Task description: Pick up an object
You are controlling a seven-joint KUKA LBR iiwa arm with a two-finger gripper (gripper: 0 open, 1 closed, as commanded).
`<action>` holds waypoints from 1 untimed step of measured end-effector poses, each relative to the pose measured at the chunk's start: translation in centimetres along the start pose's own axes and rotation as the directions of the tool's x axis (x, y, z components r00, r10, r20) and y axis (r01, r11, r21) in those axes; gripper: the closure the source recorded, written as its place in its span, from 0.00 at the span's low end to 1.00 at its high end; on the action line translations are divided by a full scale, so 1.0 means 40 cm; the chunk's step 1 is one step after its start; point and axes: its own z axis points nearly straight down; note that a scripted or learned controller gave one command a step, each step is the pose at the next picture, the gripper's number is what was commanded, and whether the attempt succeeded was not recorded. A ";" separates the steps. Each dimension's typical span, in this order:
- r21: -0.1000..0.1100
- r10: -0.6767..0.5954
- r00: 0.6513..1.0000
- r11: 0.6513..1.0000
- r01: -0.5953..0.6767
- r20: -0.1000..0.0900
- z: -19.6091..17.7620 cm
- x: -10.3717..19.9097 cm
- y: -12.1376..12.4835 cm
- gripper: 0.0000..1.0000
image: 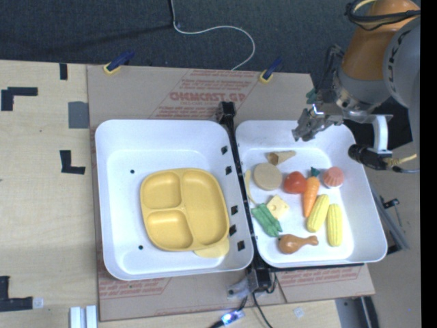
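Observation:
The right bin holds several toy foods: a tan round biscuit, a cone-shaped piece, a red tomato, an orange carrot, a pink berry, two yellow corn cobs, a cheese cube, a green pea pod and a brown drumstick. My gripper hangs over the bin's far edge, above and right of the cone piece, with nothing seen between its fingers.
The left bin carries a yellow divided plate with a second yellow piece under its lower edge. A white cable loops behind the bins. Yellow-and-blue clamps pin the cardboard sheet.

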 end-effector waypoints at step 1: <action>0.003 -0.004 1.000 1.000 0.004 -0.001 0.023 0.137 -0.051 1.00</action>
